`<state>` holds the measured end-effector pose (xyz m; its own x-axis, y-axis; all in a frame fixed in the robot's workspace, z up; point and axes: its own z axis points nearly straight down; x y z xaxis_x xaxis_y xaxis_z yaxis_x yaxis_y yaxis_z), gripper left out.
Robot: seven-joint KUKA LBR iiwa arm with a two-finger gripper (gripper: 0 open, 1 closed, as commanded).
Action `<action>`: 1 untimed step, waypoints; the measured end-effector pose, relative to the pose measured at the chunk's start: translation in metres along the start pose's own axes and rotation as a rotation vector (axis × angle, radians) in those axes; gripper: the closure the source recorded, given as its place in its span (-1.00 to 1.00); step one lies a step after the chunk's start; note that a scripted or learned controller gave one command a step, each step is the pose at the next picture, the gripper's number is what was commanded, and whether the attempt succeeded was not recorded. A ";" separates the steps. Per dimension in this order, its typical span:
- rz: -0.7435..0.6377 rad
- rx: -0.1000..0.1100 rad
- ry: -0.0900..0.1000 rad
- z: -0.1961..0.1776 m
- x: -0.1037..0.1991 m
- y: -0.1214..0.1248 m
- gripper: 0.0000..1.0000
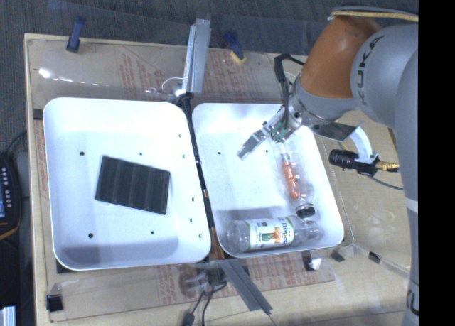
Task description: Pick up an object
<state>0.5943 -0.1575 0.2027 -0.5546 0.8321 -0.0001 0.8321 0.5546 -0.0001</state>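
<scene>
My gripper (247,148) hangs over the back half of the right bin (220,175), pointing down and to the left, with nothing seen in it. To its right, a small clear bottle (293,179) with orange contents and a black cap lies along the bin's right side. A larger clear bottle (274,233) with a green and orange label lies on its side along the front wall. In the left bin (64,126) a flat black ridged pad (134,185) lies near the middle.
The bare floor of the right bin stretches left of the bottles, under the gripper. A metal bar (195,55) stands at the back between the bins. Blue clamps (74,33) hold the bench's back edge.
</scene>
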 end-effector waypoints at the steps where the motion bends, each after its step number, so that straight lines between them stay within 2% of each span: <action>1: -0.026 -0.001 -0.001 -0.030 0.051 0.035 -1.00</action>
